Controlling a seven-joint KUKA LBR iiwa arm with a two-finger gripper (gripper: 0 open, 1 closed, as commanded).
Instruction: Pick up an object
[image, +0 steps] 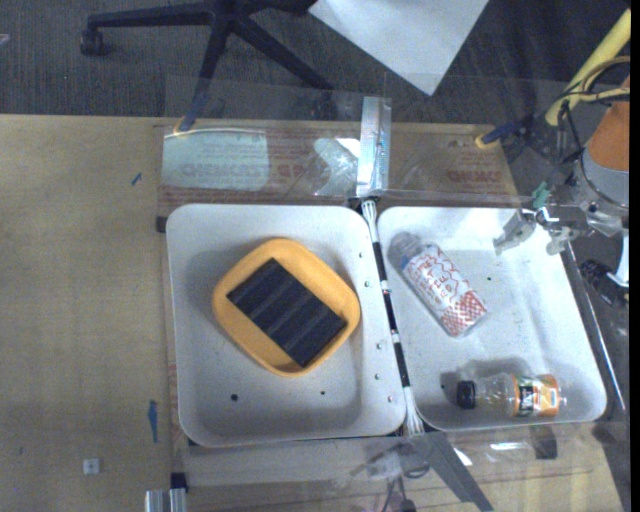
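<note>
Hovered over right white bin's (585, 330) far corner: pincer (522, 232), aperture impossible to tell. Clear red-patterned plastic bottle (440, 284), amber black-capped bottle (508, 393) lay below

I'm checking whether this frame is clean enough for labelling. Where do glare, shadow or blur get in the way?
Camera view: glare washes the clear panels behind the bins; the yellow dish throws a soft shadow on the left bin; both bottles read sharply; the gripper at the right bin's edge looks slightly blurred.

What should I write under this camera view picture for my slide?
Gripper above the right bin with two bottles; yellow tray in the left bin.
</note>
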